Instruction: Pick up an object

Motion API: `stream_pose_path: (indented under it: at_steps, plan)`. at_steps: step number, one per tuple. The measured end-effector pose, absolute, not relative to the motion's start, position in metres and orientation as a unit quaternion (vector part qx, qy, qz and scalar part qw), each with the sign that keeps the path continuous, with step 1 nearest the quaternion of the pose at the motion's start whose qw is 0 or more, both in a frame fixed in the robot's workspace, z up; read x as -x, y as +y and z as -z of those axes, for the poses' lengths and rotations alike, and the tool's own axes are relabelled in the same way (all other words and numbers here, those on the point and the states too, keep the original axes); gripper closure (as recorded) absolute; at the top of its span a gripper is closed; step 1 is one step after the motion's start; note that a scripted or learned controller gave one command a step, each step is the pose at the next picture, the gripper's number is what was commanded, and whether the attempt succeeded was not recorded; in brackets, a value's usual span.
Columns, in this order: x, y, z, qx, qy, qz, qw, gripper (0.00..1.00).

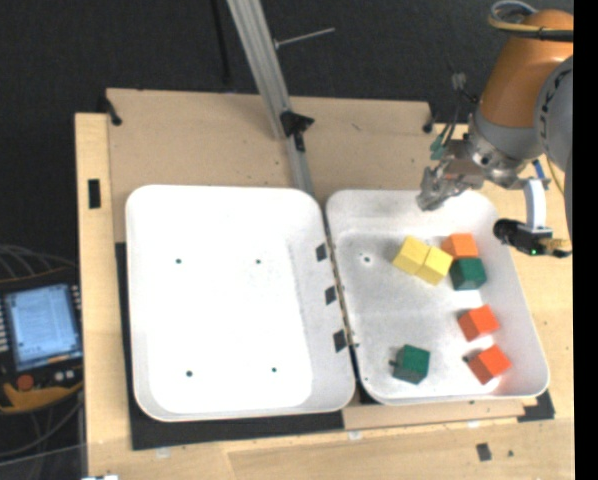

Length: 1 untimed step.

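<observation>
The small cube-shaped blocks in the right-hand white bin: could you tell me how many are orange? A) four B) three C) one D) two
B: orange cubes lie at the bin's upper right, right middle and lower right; the others are yellow or green.

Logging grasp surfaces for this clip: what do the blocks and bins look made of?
Blocks, e.g. the yellow pair: probably painted wood or foam; matte, solid colours, crisp edges, no glare. Bins, e.g. the right bin: likely moulded plastic; smooth white, rounded corners, a soft sheen.
</observation>
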<state>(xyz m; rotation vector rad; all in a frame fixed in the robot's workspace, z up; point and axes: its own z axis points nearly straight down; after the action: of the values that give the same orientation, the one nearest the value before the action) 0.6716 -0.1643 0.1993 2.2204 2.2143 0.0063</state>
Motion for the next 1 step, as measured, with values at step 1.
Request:
stream_pose_path:
  at_steps: [1]
  plan:
    - [-0.6727, -0.166, -0.232, -0.707, 0.707, -0.0017, 0.002, 1.0]
